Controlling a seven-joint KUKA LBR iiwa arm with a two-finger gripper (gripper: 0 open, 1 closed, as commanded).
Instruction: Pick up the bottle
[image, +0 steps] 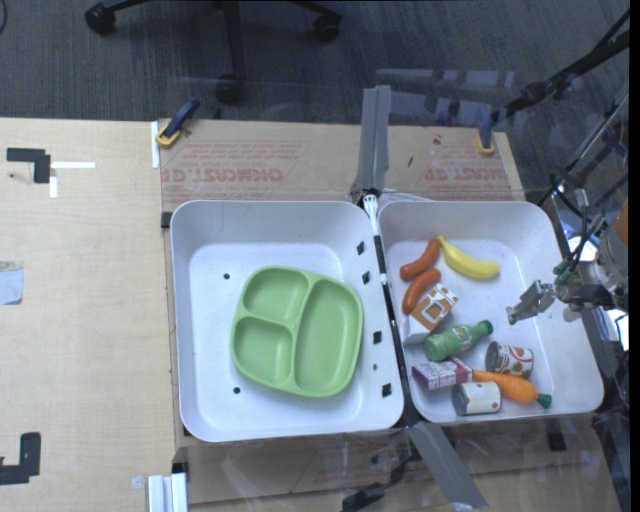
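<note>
Two shallow white bins (190, 300) are seen; one green plastic bottle (457, 339) lies left of the released two-finger gripper (530, 300).

end effector (530, 301) low, reaching from right
</note>
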